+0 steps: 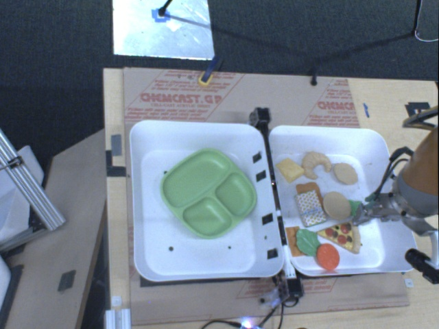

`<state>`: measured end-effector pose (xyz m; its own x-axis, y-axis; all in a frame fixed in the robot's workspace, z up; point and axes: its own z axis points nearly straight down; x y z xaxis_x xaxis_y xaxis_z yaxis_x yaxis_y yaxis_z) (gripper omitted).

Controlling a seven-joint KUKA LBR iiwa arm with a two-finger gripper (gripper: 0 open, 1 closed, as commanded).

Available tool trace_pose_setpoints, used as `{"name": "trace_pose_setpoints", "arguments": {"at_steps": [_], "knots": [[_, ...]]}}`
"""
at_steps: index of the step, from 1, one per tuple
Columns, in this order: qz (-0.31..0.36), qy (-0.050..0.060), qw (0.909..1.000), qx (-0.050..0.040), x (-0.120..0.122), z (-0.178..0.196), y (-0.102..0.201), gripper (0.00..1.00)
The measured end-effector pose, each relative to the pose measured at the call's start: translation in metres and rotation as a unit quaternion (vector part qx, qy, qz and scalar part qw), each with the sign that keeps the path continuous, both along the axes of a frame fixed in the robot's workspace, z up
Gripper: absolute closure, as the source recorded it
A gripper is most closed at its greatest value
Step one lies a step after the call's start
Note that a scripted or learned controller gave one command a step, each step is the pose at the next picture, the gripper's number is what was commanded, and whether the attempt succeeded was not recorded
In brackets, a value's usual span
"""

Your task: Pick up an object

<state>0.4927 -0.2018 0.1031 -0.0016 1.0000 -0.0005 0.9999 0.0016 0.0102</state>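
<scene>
The right bin (pixel 374 142) holds several toy foods: a croissant (pixel 317 160), a yellow cheese wedge (pixel 289 170), a pale oval biscuit (pixel 345 174), a round tan bun (pixel 335 204), a checkered cracker (pixel 310 207), a pizza slice (pixel 341 236), a green leaf (pixel 308 240) and a red tomato (pixel 328 257). My gripper (pixel 364 211) reaches in from the right and sits low in this bin, just right of the bun and above the pizza slice's upper corner. A small green piece (pixel 354 207) lies right beside its tip. I see nothing lifted.
The left bin (pixel 147 149) carries a green divided plate (pixel 208 192). A black-clipped divider (pixel 269 184) separates the two bins. The grey arm with its orange band (pixel 418 180) covers the right bin's right rim. A metal frame (pixel 27 190) stands off the bench's left side.
</scene>
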Motion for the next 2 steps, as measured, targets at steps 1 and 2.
{"name": "trace_pose_setpoints", "arguments": {"at_steps": [1,2], "knots": [[0.002,0.002,1.0000,-0.0008,0.007,0.049,0.008,1.00],[0.001,0.001,1.0000,-0.0013,0.001,0.109,0.005,1.00]]}}
